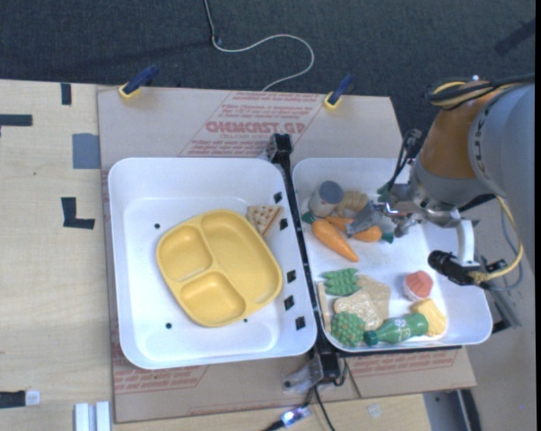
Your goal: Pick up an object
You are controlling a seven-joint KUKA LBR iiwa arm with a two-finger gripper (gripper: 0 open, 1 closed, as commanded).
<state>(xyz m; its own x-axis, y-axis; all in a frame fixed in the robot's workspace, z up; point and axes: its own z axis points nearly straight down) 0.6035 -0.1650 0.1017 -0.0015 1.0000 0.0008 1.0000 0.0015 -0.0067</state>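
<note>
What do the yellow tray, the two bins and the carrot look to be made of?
Yellow tray: likely molded plastic, matte, one even color with rounded compartment walls. Bins: apparently thin white plastic, slightly glossy, with soft rounded rims. Carrot: probably toy plastic or rubber, smooth and uniformly orange; the look leaves it open.

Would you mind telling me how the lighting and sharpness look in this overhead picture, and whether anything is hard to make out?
In the camera view, light is even and soft; the yellow tray throws only a faint shadow on the left bin. The white bins are bright but not blown out. The gripper is small and slightly blurred among the toy food, so its fingers are hard to read. The carrot is clear.
</note>
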